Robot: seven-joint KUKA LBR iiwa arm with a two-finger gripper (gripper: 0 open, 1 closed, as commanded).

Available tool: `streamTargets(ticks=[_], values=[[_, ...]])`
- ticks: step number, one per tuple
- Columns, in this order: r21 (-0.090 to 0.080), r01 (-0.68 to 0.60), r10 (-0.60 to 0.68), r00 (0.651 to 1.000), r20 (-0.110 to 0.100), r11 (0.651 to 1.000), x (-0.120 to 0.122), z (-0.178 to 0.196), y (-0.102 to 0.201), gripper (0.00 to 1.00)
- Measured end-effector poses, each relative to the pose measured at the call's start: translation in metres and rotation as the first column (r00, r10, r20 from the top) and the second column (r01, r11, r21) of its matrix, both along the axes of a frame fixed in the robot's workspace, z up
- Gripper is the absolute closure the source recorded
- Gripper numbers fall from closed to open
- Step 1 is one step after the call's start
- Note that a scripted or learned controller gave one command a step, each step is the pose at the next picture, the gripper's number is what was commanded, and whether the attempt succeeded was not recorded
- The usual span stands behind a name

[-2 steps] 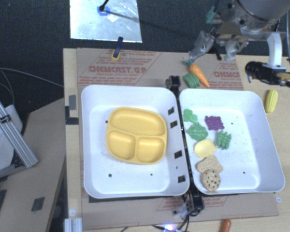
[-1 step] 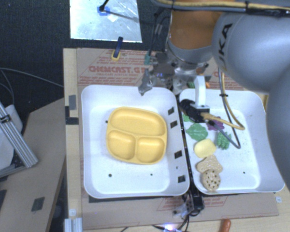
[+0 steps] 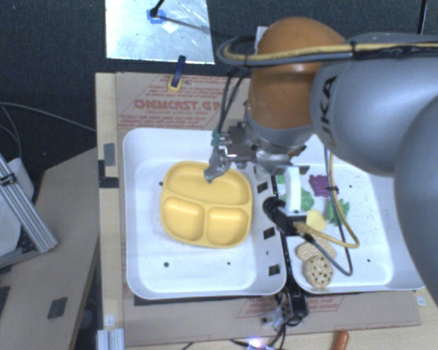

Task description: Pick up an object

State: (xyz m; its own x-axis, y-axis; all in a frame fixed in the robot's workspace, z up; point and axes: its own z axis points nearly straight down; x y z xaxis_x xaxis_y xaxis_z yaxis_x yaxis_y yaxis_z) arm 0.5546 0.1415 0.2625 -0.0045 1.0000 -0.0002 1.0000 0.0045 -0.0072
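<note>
End effector (image 3: 217,168), opening indiscernible, at the far rim of the yellow divided plate (image 3: 206,204); pinch that rim squarely before lifting.

Surfaces around me. My gripper (image 3: 217,168): dull grey metal. My arm (image 3: 383,100): smooth satin grey casing, with a glossy orange band (image 3: 292,64). Divided plate (image 3: 206,204), at 9 o'clock from the crackers (image 3: 315,262): smooth yellow plastic, soft sheen. Crackers: matt, rough-looking. Bins (image 3: 146,268): glossy white plastic. Board (image 3: 168,104) at 12 o'clock: matt brown cardboard.
</note>
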Motion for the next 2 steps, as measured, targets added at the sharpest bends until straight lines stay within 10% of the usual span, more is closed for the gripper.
streamTargets(ticks=[1,2], values=[[0.003,-0.008,0.008,1.0,0.002,1.0,-0.072,-0.02,0.078,0.0],[0.007,-0.002,0.001,1.0,0.022,1.0,-0.028,0.098,0.094,0.0]])
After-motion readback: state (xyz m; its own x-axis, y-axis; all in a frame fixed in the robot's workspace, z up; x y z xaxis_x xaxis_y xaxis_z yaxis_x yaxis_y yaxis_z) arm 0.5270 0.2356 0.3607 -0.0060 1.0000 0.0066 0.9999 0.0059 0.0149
